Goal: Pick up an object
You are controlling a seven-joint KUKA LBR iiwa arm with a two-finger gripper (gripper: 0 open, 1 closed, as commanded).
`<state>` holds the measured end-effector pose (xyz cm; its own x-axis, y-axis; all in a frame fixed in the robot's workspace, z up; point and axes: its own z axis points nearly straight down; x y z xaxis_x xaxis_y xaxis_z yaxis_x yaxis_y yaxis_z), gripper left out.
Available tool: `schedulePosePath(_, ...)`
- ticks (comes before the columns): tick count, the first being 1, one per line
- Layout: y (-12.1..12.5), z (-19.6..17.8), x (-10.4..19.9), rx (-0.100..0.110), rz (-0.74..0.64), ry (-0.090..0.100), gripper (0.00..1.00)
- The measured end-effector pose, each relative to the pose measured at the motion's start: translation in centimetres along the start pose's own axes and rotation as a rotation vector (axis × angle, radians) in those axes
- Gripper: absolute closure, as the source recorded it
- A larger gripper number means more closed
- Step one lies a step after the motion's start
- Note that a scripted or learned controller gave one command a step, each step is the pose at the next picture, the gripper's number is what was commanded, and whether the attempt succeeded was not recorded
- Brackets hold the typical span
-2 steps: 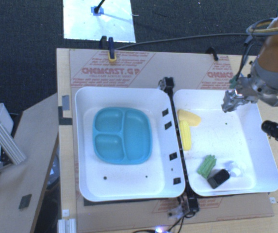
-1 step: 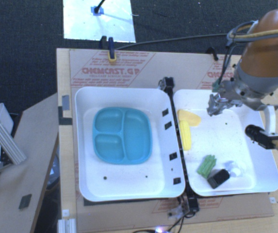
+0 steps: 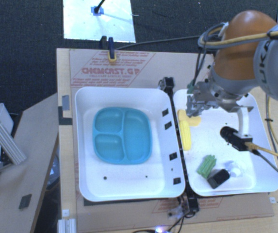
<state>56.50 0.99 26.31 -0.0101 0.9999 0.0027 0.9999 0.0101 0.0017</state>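
My two-finger gripper (image 3: 193, 111) hangs over the upper-left part of the right white bin (image 3: 262, 130), right above the top end of the long yellow plastic piece (image 3: 184, 130) lying against the bin's left wall. That piece runs lengthwise along the wall, away from me toward the near edge, so it lies just below and slightly left of my tip. Can't tell if I'm released or clenched; nothing seen between my tips. Green ridged block (image 3: 206, 165) and small black block (image 3: 218, 178) sit well apart, near the front.
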Motion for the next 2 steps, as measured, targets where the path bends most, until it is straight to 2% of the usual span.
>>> schedulePosePath(1, -0.9, 0.0, 5.4, 0.001, 0.000, -0.001, 1.00)
schedulePosePath(2, -1.6, 2.5, 10.0, 0.003, 0.001, -0.001, 1.00)
